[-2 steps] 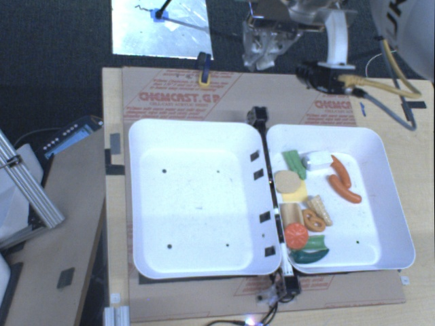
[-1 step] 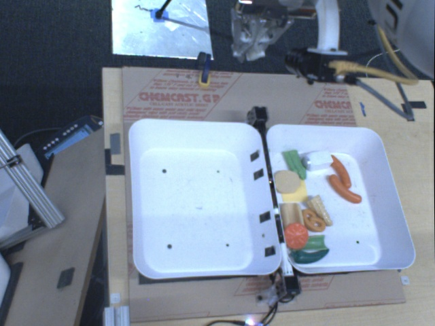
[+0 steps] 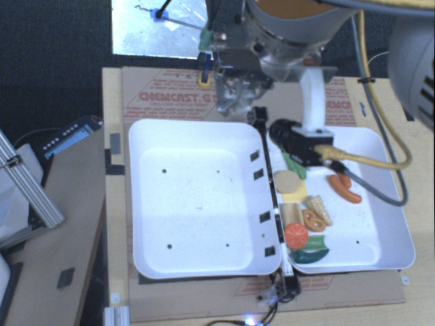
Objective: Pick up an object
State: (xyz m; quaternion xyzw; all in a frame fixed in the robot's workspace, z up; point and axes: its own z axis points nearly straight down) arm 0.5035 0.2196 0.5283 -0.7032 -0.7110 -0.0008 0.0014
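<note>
The gripper (image 3: 238,100) hangs at the upper middle of the frame, over the cardboard (image 3: 170,95) just above the top rim of the left bin (image 3: 190,209). It is a blurred metal mass, and I cannot tell whether it is open or closed. Nothing can be made out in it.

Toy foods crowd the left side of the right bin (image 3: 380,243):
- a red tomato (image 3: 296,236)
- an orange sausage (image 3: 345,189)
- a pretzel (image 3: 314,219)
- a green pepper (image 3: 310,255)
- a green piece (image 3: 295,163), half hidden beneath the robot and hard to identify

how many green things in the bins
2, in the right bin: green strip at its far end, dark green piece at its near-left corner. The arm may hide more.
</note>
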